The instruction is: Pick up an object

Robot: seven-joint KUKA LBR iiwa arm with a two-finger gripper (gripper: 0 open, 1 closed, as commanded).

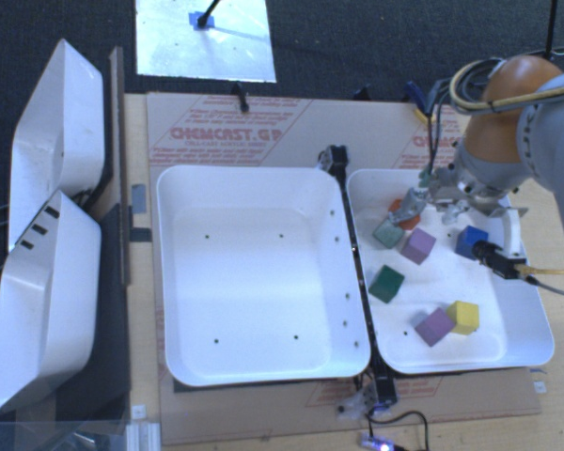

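Observation:
The right bin (522, 346) holds several small blocks. A pale teal block (387, 235) and an orange piece (406, 219) lie at its upper left, with a light purple block (418, 246) just below them. A blue block (470, 241) sits to the right, a dark green block (386, 283) lower left, and a purple block (433, 327) touches a yellow block (465, 317) near the front. My gripper (415, 202) hangs low over the orange piece, reaching in from the right and partly covering it. Whether it touches the piece is not visible.
The left bin (183, 346) stands beside the right one, separated by a black divider rail (355, 261). Two more white bins (47, 252) lean at the far left. A cable and black connector (493, 256) trail over the right bin's right side.

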